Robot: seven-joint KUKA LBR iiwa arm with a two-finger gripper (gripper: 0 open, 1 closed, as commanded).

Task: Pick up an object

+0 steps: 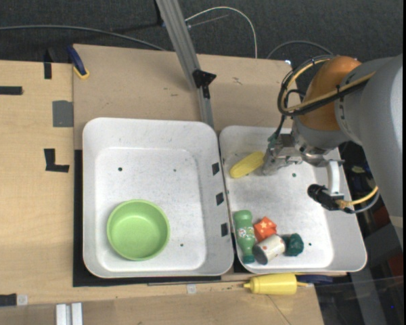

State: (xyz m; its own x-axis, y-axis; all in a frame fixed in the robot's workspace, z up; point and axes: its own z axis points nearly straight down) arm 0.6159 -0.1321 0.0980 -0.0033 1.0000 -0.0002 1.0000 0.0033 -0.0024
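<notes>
Wooden table carrying two shallow white bins side by side. Left bin: holds one lime-green bowl, upright, resting in the corner nearest the camera on the side away from the right bin. Right bin: holds several small items. A yellow banana-shaped object lies flat in the far part of the right bin, close to the wall shared with the left bin, its long axis slanting. Toward the near wall of the right bin sits a tight cluster: a green bottle lying along the shared wall; an orange block just beside it; a white cylinder on its side, touching or nearly touching the bottle; a dark green piece on the cylinder's other side. Outside the right bin, just beyond its near rim on the table edge, lies a yellow bottle-shaped object. Grey arm with orange band enters above the right bin's far outer corner, black and yellow cables looping around the wrist. Gripper is lowered into the far part of the right bin, its tip right at the banana-shaped object's end that points away from the left bin; contact or a small gap cannot be told apart. State of the fingers: cannot tell, as they merge with the wrist body from this angle. A slanted metal pole crosses the table beyond the bins.
</notes>
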